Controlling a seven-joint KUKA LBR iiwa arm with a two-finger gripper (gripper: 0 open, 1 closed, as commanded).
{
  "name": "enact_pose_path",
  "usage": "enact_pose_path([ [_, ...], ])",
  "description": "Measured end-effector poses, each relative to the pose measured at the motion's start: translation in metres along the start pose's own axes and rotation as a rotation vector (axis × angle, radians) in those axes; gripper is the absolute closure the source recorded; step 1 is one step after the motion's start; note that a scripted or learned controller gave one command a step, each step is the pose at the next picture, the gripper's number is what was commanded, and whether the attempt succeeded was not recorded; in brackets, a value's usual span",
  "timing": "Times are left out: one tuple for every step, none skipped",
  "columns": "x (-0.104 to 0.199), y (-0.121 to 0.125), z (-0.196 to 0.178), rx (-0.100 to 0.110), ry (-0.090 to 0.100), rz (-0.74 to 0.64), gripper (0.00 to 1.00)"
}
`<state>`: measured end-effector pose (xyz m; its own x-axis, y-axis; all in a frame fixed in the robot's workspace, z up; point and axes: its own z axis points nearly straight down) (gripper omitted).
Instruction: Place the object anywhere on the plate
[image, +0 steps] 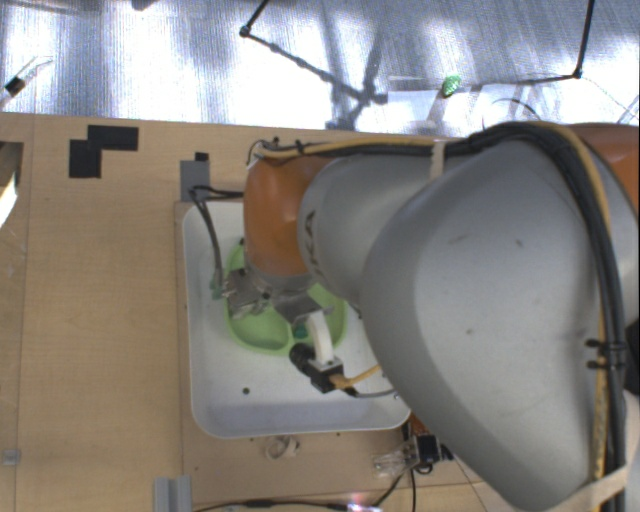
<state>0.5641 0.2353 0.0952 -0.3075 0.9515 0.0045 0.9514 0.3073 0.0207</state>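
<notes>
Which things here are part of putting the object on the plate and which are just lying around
Part of the job:
- green plate in the white bin
- gripper, low over the plate; what it carries cannot be made out

Just lying about:
- black squares marked on the wooden bench
- clear plastic bit below the bin

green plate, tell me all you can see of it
The green plate looks like light green plastic, round with a raised rim. It lies flat in the white bin, toward the bin's far half. The arm's wrist and gripper cover most of it, so just its left and near rim show. Whether anything rests on it is hidden.
</notes>
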Motion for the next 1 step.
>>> enact_pose_path([
  [-0.0111,0.0545,0.0057,0.113,0.029,0.22,1.0],
])
